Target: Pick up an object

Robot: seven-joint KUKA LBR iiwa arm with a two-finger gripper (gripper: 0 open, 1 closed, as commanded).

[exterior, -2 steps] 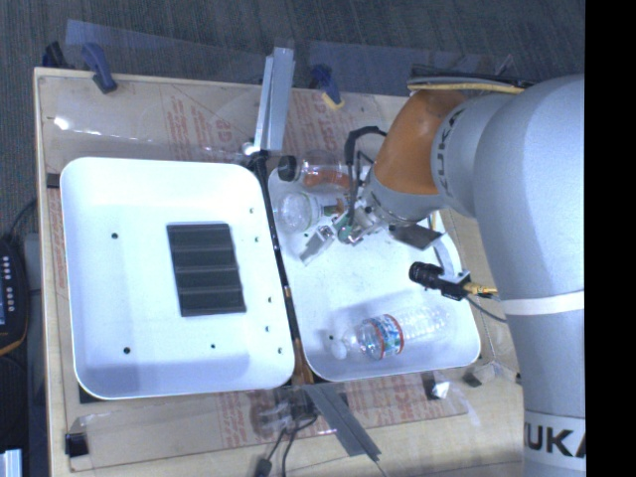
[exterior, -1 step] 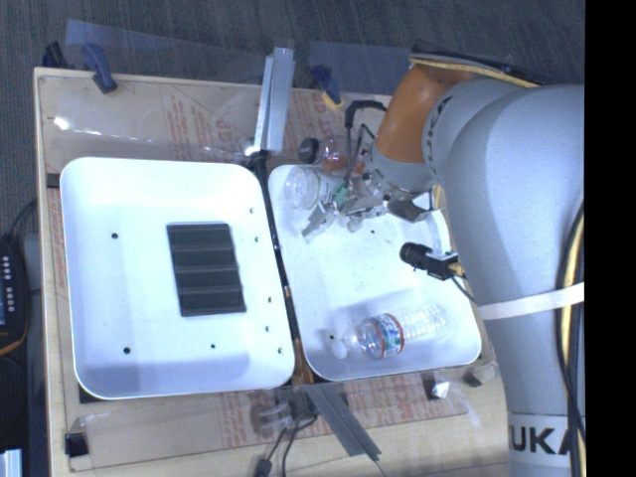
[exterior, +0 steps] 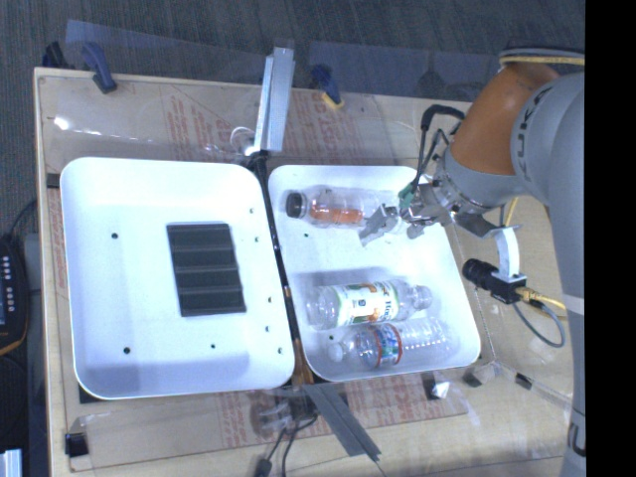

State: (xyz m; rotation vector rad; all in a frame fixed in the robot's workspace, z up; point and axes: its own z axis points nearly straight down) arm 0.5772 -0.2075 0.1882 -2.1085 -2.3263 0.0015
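My gripper point(exterior: 386, 223) hangs over the back of the right bin point(exterior: 452, 276), just right of a small clear bottle with orange contents and a black cap point(exterior: 328, 209). Its fingers look spread, with nothing between them. Toward the front of the same bin lie two clear plastic bottles side by side: one with a white and green label point(exterior: 366, 304) and one with a red and blue label point(exterior: 393, 344). A black ridged rectangular block point(exterior: 206, 268) lies flat in the middle of the left bin point(exterior: 99, 197).
The arm comes in from the right over the bench edge. A metal bar point(exterior: 274, 97) stands at the back between the bins, and blue clamps point(exterior: 326, 83) hold the bench's rear edge. Cables trail off to the right.
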